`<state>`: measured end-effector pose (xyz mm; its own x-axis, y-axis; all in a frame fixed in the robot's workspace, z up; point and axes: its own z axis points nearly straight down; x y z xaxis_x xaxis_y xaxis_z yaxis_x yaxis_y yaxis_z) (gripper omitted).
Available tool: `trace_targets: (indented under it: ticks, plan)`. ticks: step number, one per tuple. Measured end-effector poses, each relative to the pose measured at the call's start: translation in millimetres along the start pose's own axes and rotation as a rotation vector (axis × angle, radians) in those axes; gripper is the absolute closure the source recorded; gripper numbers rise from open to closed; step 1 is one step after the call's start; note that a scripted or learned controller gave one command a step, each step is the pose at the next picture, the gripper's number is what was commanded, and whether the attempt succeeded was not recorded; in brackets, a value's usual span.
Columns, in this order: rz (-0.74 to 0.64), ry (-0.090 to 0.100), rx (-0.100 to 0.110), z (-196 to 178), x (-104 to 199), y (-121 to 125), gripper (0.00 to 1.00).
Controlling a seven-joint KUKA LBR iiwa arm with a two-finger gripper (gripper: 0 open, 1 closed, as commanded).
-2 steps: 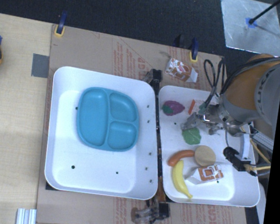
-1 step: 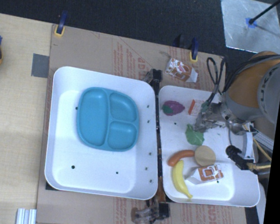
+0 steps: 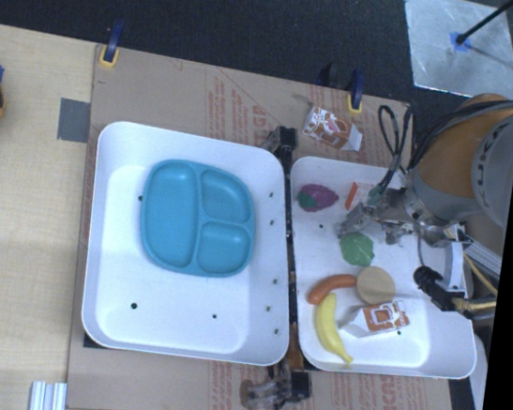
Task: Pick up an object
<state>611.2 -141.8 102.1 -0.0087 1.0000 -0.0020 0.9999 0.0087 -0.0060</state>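
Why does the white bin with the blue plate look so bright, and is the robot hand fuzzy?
In the camera view, overhead light washes out the left bin, hiding its surface detail; the blue divided plate stays crisp with a soft sheen. The gripper over the right bin looks slightly smeared, and it darkens the floor beside the green leaf toy.

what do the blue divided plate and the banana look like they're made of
Blue divided plate: probably moulded plastic, one even matte colour, with soft rounded compartment ridges. Banana: likely a plastic toy, uniformly bright yellow and smooth, with no brown marks; the view is too coarse to be sure.
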Motion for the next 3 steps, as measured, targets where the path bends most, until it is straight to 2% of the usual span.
trace_targets:
  ticks: [1,2,3]
  plan:
    - [0.005,0.001,-0.001,10.7,10.7,-13.7,0.0]
    - [0.004,0.0,0.0,0.2,9.7,-13.6,1.0]
    - [0.003,0.0,0.0,0.4,9.7,-13.7,0.0]
